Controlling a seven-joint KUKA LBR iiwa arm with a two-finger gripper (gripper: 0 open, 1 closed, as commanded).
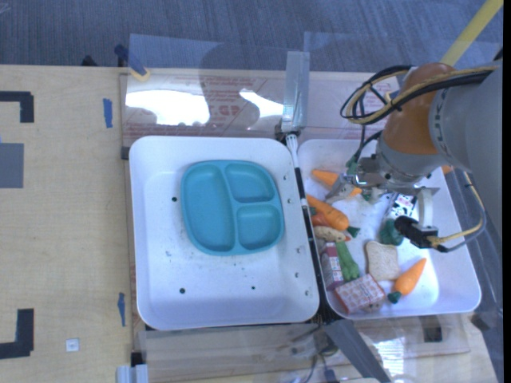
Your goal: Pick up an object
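We can't tell if the claw [361, 183] is apart; the carrot [329, 212] at its 8 o'clock looks light, stiff — we'd grab mid-body.

Open floor rings the teal plate [233, 206] in the left bin [152, 286], frame centre. At right, toy food crowds the right bin [463, 290]: carrots [329, 211], bread [382, 260], a packet [359, 293]; the arm [447, 118] overhangs its upper half.
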